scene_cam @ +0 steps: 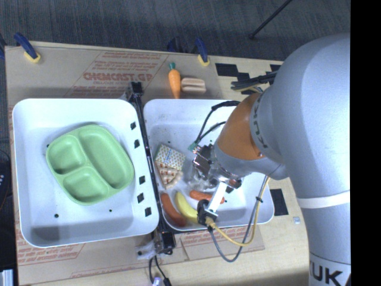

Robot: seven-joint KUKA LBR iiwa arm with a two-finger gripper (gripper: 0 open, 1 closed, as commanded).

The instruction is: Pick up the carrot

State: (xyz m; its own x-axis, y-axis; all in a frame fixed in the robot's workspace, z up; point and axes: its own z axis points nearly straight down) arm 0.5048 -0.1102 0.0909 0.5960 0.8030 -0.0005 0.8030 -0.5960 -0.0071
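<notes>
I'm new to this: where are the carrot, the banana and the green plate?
carrot (174,83), camera view, its orange body.
banana (184,206), camera view, middle of its yellow curve.
green plate (89,161), camera view, near its middle, where the compartments meet.

We read "CHEMCAST GP" in red on the brown paper sheet (119,76), upper left; letters "UK" on the arm (328,275), lower right.

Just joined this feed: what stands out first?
The grey arm with its orange band looms over the right white bin, hand reaching into it. A pale green divided plastic plate lies in the left white bin. A small orange carrot lies outside, beyond the bins.
</notes>
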